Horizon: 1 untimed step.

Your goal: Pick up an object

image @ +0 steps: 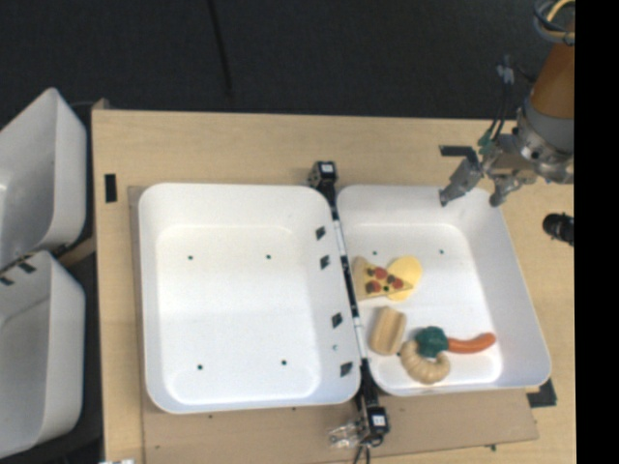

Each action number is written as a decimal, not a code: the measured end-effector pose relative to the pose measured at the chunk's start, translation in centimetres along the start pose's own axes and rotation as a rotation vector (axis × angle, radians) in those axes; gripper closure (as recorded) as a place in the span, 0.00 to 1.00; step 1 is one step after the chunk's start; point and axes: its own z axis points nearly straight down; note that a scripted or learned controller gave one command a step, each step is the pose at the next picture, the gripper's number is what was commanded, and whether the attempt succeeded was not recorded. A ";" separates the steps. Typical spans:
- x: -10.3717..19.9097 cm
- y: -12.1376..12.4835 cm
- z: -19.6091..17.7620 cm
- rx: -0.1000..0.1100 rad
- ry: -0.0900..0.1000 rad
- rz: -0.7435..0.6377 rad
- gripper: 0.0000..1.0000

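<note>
The right bin [484, 230] holds several toy foods. A yellow pizza slice with red dots [388, 276] lies near its middle. Below that sits a tan bread piece [387, 331]. Next to the bread are a green-topped piece [429, 339], a beige curved piece [424, 365] and an orange carrot [471, 343]. My gripper [476, 189] hangs open over the bin's far right rim, well away from the toys, with nothing between its fingers.
The left bin [232, 293] adjoins the right one along a hinged divider [338, 278]. White containers [34, 259] stand off the bench at the left. A dark knob [558, 226] sits on the bench at the right edge.
</note>
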 end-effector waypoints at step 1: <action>6.5 -2.9 -4.9 0.001 0.002 -0.003 0.00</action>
